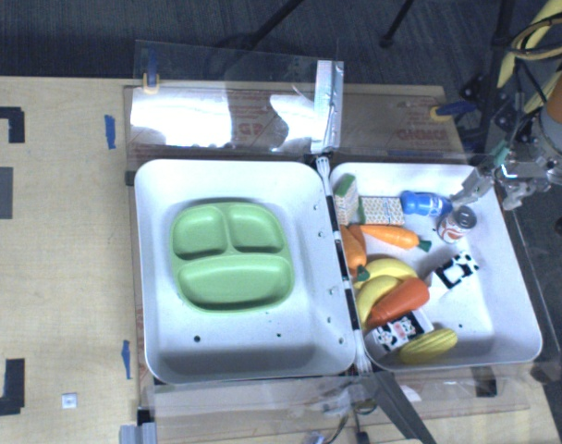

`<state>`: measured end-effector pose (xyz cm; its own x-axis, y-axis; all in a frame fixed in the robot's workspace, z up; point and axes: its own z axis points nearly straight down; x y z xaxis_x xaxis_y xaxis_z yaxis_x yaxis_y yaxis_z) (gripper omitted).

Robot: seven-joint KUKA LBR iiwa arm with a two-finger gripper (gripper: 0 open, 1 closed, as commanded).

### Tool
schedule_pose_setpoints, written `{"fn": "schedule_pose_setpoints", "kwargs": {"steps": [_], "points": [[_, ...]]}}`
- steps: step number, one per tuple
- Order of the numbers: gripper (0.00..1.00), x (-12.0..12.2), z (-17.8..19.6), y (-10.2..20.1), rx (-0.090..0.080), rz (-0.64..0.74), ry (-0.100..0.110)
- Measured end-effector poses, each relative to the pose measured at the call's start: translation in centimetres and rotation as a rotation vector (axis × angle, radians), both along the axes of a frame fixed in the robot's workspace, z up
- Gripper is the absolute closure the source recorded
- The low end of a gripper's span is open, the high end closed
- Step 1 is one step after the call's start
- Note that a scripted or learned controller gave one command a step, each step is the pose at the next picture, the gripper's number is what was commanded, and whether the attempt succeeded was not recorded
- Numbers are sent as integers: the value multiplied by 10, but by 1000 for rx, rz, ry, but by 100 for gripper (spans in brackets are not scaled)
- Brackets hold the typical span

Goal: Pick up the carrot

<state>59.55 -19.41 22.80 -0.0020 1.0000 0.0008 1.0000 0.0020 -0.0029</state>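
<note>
The carrot (390,237) is orange with a small green stub at its right end. It lies across the upper middle of the right bin (503,276), just below a speckled packet (381,210). My gripper (468,197) hangs over the bin's upper right part, beside a blue bottle (421,202) and above a small round silver-and-red item (461,219). It sits to the right of the carrot and apart from it. Nothing of the carrot is between its tips.
The right bin also holds a second orange piece (355,248) by the left wall, yellow bananas (383,277), a red-orange vegetable (399,301), a yellow item (429,342) and two black-and-white tags (458,269). A green divided plate (231,252) lies in the left bin (161,340).
</note>
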Motion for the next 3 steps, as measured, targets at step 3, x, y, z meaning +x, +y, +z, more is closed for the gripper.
{"fn": "schedule_pose_setpoints", "kwargs": {"steps": [3], "points": [[0, -49, -45, 120, 0, -100, 3]]}}
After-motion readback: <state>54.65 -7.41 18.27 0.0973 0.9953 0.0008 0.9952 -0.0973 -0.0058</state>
